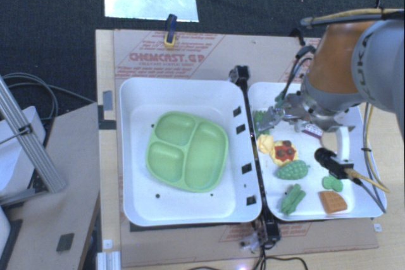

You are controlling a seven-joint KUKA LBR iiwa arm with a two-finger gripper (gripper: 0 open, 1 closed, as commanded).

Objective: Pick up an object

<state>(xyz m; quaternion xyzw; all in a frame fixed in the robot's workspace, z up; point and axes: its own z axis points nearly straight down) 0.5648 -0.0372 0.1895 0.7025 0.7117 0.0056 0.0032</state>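
The bench [190,57] carries two shallow white bins side by side. The left bin [133,136] holds one three-compartment green plate [188,150], which lies flat near the bin's centre. I see the arm [342,73] reaching in from the right over the far half of the right bin [266,95]. Its gripper [275,114] sits low in that bin's far left corner, close to the divider between the bins. From this angle I cannot tell whether it is released or clenched on anything. All pickable objects lie in the right bin. A dark green leafy piece [259,117] is just beside the gripper, on the divider side. Nearer to me lie a bumpy green piece [292,169], a bundle of green pods [292,198] and a red-and-yellow piece [285,152]. That last piece touches a yellow piece [265,143]. A brown slice [332,202] and a small green piece [331,183] lie towards the near right corner.
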